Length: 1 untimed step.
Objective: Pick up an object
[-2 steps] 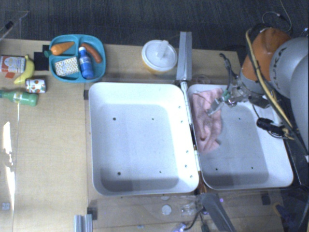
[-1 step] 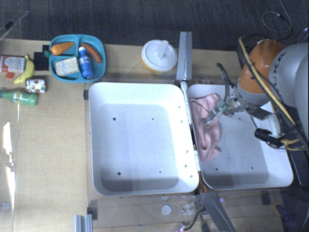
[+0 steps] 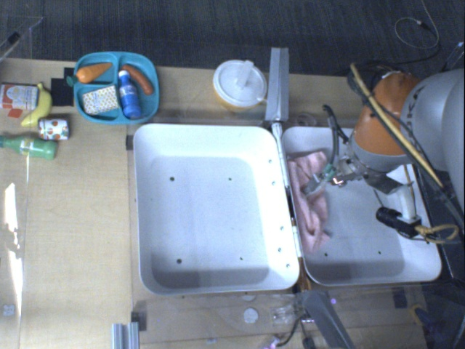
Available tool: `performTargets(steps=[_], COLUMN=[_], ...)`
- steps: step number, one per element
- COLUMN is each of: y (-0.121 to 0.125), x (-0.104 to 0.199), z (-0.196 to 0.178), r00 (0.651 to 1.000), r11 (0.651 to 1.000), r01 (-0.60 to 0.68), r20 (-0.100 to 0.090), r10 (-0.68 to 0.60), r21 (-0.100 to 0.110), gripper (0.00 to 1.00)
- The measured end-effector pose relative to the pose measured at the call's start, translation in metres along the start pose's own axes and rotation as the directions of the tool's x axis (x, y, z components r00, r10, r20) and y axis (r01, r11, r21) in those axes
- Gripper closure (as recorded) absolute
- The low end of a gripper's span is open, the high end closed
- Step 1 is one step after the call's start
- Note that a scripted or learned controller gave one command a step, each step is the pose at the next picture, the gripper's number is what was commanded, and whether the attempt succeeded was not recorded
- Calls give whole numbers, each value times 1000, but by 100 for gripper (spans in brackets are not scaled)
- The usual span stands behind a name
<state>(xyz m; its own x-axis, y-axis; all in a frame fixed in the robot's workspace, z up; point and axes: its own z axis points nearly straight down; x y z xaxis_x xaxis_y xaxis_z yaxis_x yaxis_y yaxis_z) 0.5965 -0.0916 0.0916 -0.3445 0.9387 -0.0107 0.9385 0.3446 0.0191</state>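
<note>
Right bin (image 3: pixel 363 267) holds pink cloth (image 3: pixel 309 202) directly under gripper (image 3: pixel 325 177).

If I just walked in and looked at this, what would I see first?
Probably the big grey arm with its orange band, reaching in from the right over the right bin. Its gripper hangs right at a pink, crumpled cloth lying along that bin's left side. Next you'd spot the bright blue divided tray of toy food at the top left of the bench.
</note>
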Motion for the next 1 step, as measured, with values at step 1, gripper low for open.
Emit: performTargets(steps=[1], y=[3], x=[1], z=[-8], r00=[1000], r11=[1000], r01=[2], r20=[-4], r10=[-2], r21=[-1], gripper=[100])
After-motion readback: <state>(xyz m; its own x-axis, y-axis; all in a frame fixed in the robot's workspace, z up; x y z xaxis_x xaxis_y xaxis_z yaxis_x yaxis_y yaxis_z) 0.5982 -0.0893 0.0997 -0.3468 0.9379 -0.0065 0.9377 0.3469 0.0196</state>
